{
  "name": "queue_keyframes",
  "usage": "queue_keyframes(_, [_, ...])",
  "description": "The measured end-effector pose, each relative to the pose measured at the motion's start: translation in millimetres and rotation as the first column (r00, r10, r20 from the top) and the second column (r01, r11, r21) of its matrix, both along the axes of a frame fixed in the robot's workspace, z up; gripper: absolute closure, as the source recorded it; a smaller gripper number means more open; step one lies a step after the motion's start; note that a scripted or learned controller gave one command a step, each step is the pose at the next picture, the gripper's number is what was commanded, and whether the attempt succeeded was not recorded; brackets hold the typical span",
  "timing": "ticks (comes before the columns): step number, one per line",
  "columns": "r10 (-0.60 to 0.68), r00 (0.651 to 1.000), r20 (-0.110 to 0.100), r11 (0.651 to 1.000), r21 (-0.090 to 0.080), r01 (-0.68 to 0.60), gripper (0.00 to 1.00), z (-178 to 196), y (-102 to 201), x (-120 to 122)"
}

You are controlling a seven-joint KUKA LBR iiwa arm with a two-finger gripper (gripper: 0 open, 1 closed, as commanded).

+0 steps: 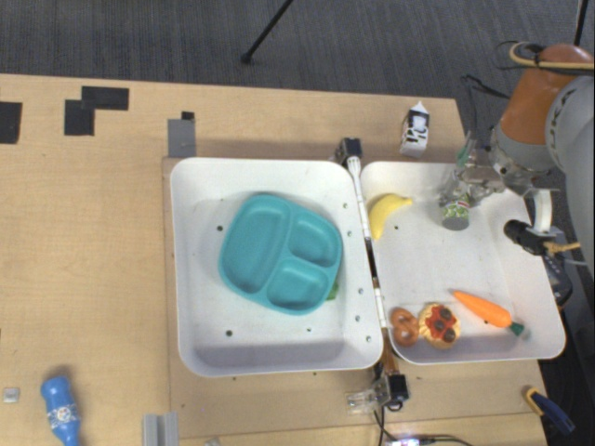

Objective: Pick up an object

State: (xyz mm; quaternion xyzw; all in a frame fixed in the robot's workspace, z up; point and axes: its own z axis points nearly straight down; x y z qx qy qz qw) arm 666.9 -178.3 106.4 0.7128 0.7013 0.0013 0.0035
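camera view, looking down on the bench: the arm [548, 110] reaches in from the right, and its gripper [457, 207] hangs over the upper part of the right bin [483, 268]. whether the jaws are parted or clenched i cannot tell; the tip is a blur of grey metal from this angle, with nothing clearly between the parts.

closest to the jaws is the banana [386, 212], to their left against the divider between the bins. the carrot [483, 309] lies well below the jaws toward the near wall, and the pretzel [403, 325] and a small round pizza [439, 325] sit together at the bin's near left corner, touching or nearly so. far left of the jaws, the left bin [200, 249] holds a teal divided plate [282, 252].

nothing looks lifted yet, so any of these could be the pick. the banana seems the handiest choice, being near and standing apart from the others. to do it well, i'd judge the jaws should straddle its narrow width, centred on the middle of the curve, and stay clear of the divider wall. the carrot is slim and may roll; the pretzel and pizza are crowded together, so a clean grasp there looks harder.
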Motion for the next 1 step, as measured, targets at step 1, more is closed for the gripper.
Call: queue_keyframes(1, [0.229, 0.974, -0.001, 0.974, 0.001, -0.229, 1.00, 93.5, 50.5, 1.8])
